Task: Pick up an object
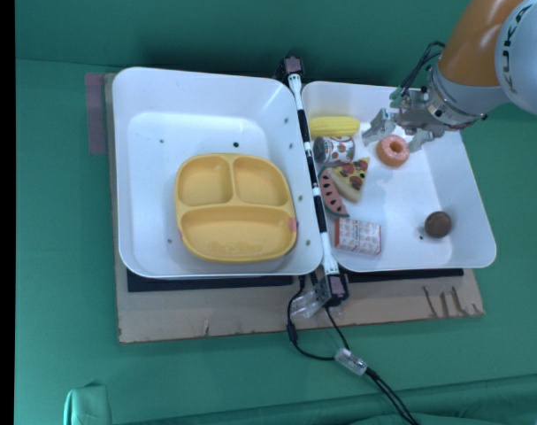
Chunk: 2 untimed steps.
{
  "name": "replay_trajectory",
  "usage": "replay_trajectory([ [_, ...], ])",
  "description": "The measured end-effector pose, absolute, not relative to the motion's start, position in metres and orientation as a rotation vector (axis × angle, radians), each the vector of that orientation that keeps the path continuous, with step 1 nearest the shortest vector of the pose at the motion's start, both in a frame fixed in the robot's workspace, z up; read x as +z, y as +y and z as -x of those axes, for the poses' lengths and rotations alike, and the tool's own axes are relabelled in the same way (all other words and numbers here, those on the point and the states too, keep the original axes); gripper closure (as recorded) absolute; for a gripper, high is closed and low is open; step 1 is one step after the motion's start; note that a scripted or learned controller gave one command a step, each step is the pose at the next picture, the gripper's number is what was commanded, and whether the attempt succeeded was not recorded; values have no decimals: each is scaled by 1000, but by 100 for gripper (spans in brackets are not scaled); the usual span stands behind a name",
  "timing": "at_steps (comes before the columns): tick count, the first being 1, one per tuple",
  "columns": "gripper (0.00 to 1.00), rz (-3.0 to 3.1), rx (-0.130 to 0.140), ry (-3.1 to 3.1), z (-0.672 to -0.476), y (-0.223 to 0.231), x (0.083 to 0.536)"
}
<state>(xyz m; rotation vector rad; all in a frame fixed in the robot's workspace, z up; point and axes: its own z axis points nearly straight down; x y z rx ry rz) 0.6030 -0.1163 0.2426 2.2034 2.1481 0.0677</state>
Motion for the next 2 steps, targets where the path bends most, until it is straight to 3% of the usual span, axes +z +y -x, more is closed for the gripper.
replay_trajectory([
  [1, 0, -2217, 15, 2195, -664, -112, 203],
  [2, 0, -2223, -11, 2219, -701, -115, 188],
])
